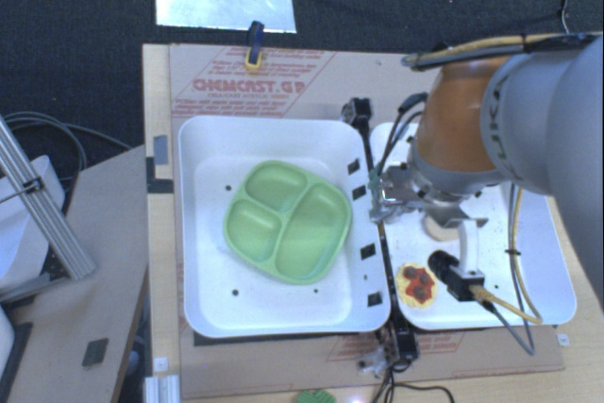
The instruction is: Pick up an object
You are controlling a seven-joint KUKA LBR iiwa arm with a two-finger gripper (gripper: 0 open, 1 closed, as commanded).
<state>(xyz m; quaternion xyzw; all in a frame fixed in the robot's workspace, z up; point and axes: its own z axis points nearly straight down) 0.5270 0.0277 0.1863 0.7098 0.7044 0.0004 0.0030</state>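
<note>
A green divided plate (287,220) lies tilted in the left white bin (208,156). In the right bin (552,297) a small round toy pizza with red toppings (418,286) sits near the front left corner. A pale tan object (441,228) lies just behind it, partly covered by the arm. My gripper (436,214) hangs low over the right bin's left half, directly above that tan object, with the orange band (453,123) and grey wrist covering it from above.
The divider between the bins carries black clips (368,250). A black connector with a yellow cable (453,277) hangs from the arm beside the pizza. A cardboard sheet (250,85) lies under the bins, with a yellow-and-blue clamp (254,47) at its back edge.
</note>
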